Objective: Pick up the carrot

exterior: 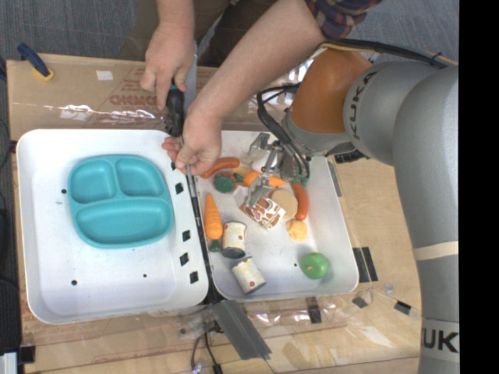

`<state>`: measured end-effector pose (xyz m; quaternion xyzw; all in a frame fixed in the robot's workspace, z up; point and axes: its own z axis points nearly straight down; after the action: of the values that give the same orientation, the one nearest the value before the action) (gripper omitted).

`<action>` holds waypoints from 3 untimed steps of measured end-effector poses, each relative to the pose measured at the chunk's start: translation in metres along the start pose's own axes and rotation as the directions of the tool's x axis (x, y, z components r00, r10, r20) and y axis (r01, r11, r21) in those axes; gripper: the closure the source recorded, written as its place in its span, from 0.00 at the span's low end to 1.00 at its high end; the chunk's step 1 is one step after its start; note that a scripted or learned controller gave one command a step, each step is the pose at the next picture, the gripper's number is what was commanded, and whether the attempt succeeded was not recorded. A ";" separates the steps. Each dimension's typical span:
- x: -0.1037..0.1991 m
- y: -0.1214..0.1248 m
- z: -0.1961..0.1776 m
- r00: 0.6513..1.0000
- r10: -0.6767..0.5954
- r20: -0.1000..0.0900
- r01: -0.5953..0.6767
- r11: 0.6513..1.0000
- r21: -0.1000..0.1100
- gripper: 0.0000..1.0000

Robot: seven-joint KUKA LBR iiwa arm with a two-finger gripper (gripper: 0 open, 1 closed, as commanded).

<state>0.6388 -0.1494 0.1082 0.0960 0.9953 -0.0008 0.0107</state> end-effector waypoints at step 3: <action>0.004 -0.007 -0.015 0.988 -0.149 -0.023 0.149 0.989 -0.003 1.00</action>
<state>0.6333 -0.1557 0.1229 0.0211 0.9998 0.0001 -0.0010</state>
